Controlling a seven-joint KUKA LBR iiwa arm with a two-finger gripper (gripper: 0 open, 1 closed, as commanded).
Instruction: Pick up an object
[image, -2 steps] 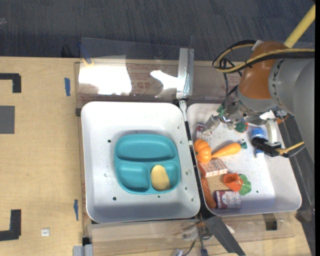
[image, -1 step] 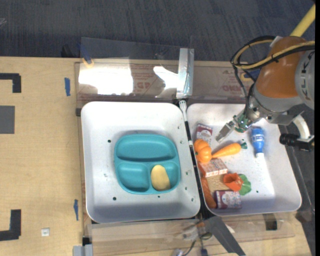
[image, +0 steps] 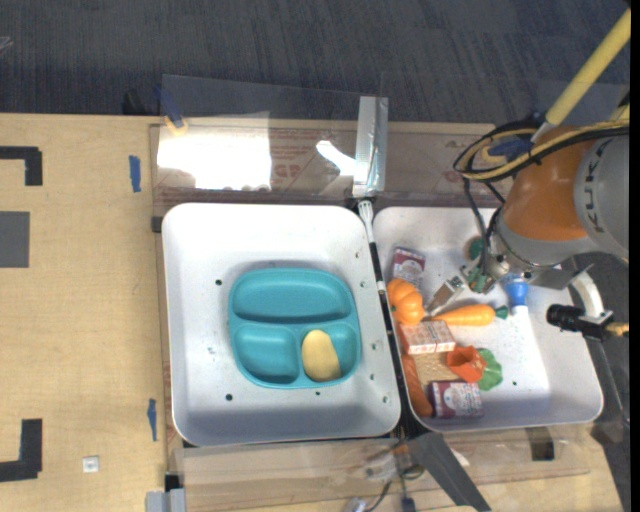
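Note:
My gripper hangs low over the right bin, under the orange wrist band. It is just above the thick end of a toy carrot that lies across the bin's middle. An orange fruit sits left of the carrot by the bin's left wall. A purple packet lies behind it. In front of the carrot are a pink-and-tan box, a red and green piece and a dark red can. The view does not show anything held.
The left bin holds a teal divided tray with a yellow oval fruit in its front right compartment. A small blue piece lies right of the gripper. Cables and a black bracket hang at the right.

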